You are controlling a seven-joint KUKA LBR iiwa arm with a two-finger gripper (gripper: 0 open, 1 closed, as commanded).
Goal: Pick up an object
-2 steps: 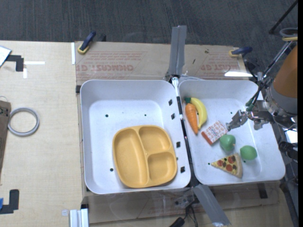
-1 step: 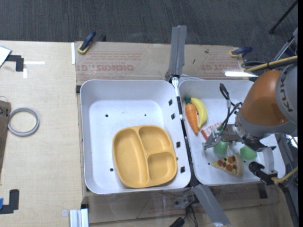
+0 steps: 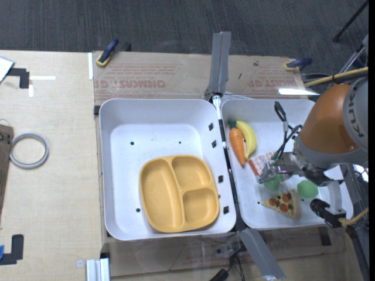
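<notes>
Nearest my viewpoint sits the yellow divided plate, lying flat in the left bin with its 3 compartments bare. Over in the right bin I have the candidates: a banana and a carrot lying side by side and touching near the inner wall, a pizza slice toy toward the front edge, a round green object just beside it, and something small with red on it between the carrot and the arm that I cannot name. My gripper is down low in the right bin, right at a second greenish piece just above the pizza slice; from this slanted view I cannot tell how its end is set, and I cannot see anything clearly held. On the bench to the far left lies a roll of tape, well apart from both bins. As I judge it, the reach into the bin is done and the arm is at picking height, but nothing is visibly lifted, so securing 1 object and raising it clear of the bin is what remains.
</notes>
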